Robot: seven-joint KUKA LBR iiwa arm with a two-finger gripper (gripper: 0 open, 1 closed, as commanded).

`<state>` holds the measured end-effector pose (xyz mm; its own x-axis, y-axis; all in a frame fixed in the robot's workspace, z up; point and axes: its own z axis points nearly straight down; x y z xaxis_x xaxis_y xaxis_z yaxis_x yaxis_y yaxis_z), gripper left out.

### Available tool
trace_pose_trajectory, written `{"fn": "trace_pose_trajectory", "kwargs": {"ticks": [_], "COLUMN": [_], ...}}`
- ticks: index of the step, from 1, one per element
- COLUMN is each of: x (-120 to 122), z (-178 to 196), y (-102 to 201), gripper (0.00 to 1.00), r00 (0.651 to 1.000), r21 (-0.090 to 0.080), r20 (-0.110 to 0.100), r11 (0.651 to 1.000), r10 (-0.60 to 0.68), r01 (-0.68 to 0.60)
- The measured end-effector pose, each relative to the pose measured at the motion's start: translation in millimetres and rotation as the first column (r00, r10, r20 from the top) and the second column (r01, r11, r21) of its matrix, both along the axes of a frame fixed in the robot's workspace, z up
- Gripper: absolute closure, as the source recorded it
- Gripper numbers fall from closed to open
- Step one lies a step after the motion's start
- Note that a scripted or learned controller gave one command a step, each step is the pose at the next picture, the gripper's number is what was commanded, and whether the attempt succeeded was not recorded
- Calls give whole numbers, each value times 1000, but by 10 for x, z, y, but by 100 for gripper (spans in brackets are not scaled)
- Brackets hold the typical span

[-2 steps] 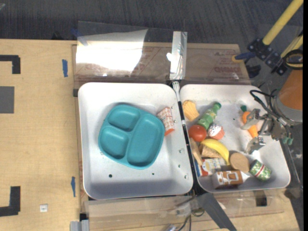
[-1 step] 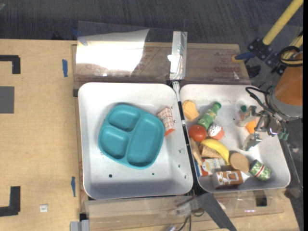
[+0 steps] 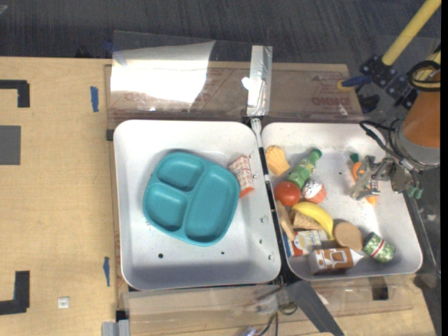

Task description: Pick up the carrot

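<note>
The carrot [image 3: 360, 171] is a small orange piece with a green top. It lies in the right part of the right bin [image 3: 409, 219], partly hidden under the gripper. My gripper [image 3: 369, 183] reaches in from the right and hangs low right over the carrot. More orange shows just below the gripper, and I cannot tell whether the carrot is held. The arm's orange band [image 3: 425, 121] is at the right edge.
Left of the carrot, the right bin holds a corn cob [image 3: 276, 159], green bottle [image 3: 305, 167], tomato [image 3: 286, 192], banana [image 3: 316, 216], brown carton [image 3: 331, 259] and green can [image 3: 379, 248]. The left bin [image 3: 133, 257] holds a teal divided plate [image 3: 190, 196] and a small packet [image 3: 242, 174].
</note>
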<state>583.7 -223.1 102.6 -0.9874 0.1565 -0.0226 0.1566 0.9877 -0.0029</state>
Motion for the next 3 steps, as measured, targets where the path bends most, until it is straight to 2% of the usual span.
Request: {"fn": "trace_pose_trajectory", "kwargs": {"ticks": [1,2,3], "x": [-3,129,168], "z": [-10,-146,-1], "y": [5,-1,0], "gripper": [0,0,100], "r00": [1000,999,999], "r21": [1,5,1], "r20": [-2,-12,2], "r11": [1000,999,999], "r10": [0,-48,-47], "r01": [0,48,47]}}
